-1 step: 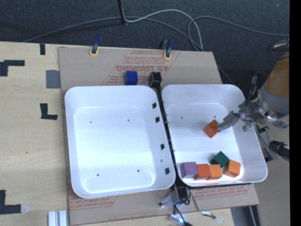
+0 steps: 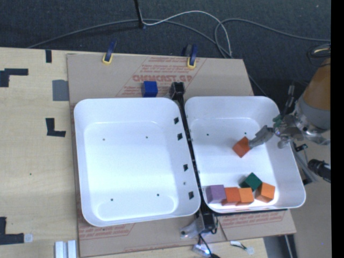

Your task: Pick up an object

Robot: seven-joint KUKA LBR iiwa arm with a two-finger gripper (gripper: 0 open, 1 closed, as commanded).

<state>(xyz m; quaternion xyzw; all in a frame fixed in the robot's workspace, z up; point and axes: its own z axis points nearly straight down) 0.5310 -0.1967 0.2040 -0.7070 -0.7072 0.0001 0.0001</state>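
A dark grey carpeted floor (image 2: 64,9) filled the top of the view; thin cables (image 2: 177,19) trailed across it, one black and straight, others pale and looping. Below lay a light wooden bench top (image 2: 32,165) marked with short strips of black tape (image 2: 52,128) and a grey patch (image 2: 60,89); a sheet of brown cardboard (image 2: 156,74) with faded red lettering sat on it, held at its far edge by two clamps (image 2: 109,54) with yellow tips; a small blue block (image 2: 150,88) rested on the cardboard near that edge. The light was even, without hard shadows.
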